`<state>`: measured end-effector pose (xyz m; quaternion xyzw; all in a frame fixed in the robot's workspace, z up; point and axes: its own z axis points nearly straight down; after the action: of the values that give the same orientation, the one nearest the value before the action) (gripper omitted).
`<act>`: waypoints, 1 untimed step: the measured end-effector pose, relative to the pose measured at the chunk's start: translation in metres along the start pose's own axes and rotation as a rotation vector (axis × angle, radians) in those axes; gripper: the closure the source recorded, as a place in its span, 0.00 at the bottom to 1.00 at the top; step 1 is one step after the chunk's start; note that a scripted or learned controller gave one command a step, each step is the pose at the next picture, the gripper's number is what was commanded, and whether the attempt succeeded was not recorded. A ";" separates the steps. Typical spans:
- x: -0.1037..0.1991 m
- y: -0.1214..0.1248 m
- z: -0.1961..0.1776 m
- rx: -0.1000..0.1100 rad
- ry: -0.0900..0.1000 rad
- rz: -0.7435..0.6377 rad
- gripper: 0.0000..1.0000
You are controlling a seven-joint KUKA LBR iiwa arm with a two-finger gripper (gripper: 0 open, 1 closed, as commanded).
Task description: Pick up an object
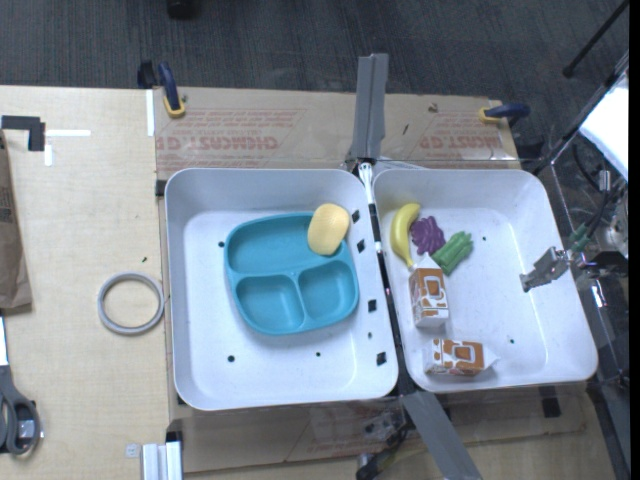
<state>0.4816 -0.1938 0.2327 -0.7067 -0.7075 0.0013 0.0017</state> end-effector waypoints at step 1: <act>0.068 0.045 0.015 -0.001 -0.001 -0.306 0.00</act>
<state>0.5263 -0.1262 0.2173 -0.5906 -0.8070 0.0009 0.0011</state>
